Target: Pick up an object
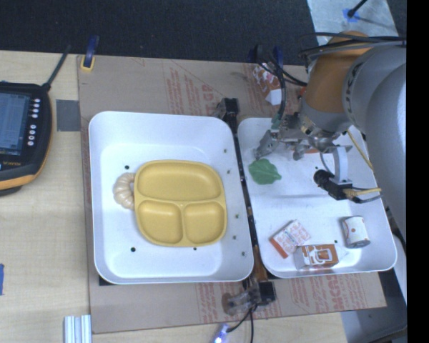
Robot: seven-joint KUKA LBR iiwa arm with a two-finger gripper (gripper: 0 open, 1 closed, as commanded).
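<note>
Camera view: the gripper [269, 147] is poised at the right bin's [386, 263] far-left corner, beside a green leaf [264, 171]; its grasp cannot be judged.

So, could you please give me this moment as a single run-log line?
gripper: over right bin, far-left end | nearest: green item, not gripped | left bin: yellow divided tray

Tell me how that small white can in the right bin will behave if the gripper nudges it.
The small white can lies on its side, so it probably rolls when nudged. It looks small, likely light, and may skid on the right bin.
</note>
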